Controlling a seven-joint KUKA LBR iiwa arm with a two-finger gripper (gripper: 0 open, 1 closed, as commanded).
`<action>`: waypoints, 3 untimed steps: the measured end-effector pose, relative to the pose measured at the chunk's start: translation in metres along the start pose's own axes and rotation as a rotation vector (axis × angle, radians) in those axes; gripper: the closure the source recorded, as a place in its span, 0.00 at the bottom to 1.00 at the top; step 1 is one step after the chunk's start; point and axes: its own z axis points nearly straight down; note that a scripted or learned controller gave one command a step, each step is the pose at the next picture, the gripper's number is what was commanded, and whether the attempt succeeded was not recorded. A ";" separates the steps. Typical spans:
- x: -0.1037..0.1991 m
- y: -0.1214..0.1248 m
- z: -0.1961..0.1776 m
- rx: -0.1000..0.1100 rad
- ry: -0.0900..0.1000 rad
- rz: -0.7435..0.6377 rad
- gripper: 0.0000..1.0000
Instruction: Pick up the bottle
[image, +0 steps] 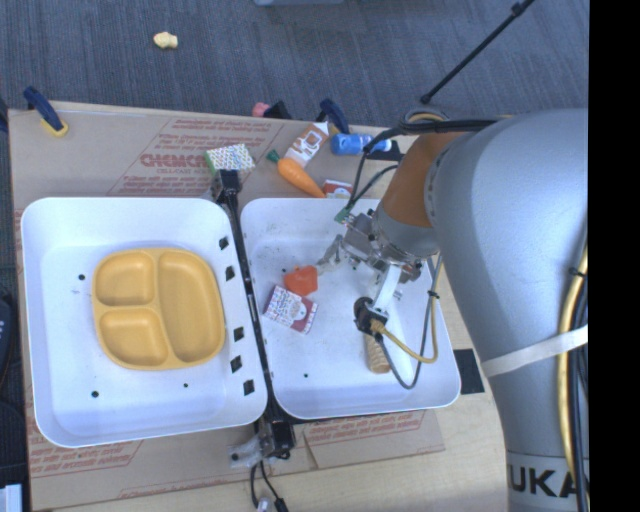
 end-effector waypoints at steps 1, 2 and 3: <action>0.001 -0.001 -0.010 0.005 0.001 -0.006 1.00; -0.017 -0.057 0.001 0.001 0.001 0.443 1.00; 0.004 -0.157 -0.201 -0.001 0.003 0.770 1.00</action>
